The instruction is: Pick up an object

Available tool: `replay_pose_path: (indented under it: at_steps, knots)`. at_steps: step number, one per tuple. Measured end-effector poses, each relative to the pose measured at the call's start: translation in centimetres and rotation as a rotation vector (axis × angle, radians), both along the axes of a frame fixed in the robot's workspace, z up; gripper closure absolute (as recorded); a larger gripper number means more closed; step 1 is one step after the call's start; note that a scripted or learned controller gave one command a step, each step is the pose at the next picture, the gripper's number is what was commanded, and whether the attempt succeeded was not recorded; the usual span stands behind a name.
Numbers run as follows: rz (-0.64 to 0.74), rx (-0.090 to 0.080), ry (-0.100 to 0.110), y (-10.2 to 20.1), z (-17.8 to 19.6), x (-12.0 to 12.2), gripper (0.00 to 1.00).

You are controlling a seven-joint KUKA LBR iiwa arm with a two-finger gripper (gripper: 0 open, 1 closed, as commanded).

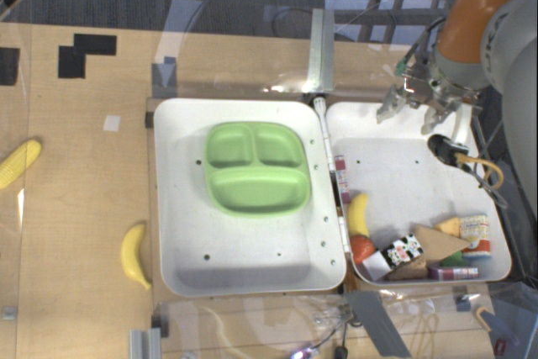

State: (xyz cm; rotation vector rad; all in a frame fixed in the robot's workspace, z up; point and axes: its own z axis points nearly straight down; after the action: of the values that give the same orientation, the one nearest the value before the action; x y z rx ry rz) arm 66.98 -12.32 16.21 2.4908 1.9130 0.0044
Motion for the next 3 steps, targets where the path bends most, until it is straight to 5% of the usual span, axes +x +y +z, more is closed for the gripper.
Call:
replay_pose_path:
  at_steps: [1,2,3]
  knots:
    - [-0.027,0.0,-0.001,1.7,-6.8,-5.5,0.0]
    - [-0.086,-0.001,-0.005,1.1,-4.9,-1.4,0.0]
    - [-0.064,-0.001,-0.005,2.5,5.6,-6.4,0.0]
